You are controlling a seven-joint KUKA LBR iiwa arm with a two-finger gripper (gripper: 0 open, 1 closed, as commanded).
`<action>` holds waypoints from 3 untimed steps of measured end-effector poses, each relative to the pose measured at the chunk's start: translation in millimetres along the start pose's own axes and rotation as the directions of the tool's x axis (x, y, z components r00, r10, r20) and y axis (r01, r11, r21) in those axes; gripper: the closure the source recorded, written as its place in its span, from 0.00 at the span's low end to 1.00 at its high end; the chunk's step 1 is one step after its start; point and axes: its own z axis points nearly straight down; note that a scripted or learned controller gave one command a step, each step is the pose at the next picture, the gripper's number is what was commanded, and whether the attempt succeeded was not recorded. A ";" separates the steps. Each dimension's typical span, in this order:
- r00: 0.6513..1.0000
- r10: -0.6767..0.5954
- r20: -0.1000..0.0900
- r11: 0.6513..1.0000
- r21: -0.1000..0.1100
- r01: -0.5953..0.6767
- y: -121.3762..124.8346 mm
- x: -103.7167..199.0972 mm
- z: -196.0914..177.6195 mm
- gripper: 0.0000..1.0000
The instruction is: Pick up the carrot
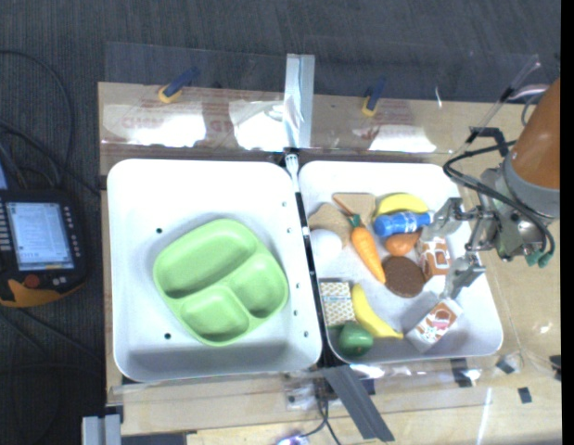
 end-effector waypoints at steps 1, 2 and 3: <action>0.999 -0.043 -0.010 0.999 -0.004 0.043 43.7 -56.7 104.6 0.00; 1.000 -0.018 0.018 1.000 0.003 0.018 58.2 -72.0 168.0 0.00; 1.000 -0.019 0.025 1.000 0.006 0.019 58.7 -73.9 157.9 1.00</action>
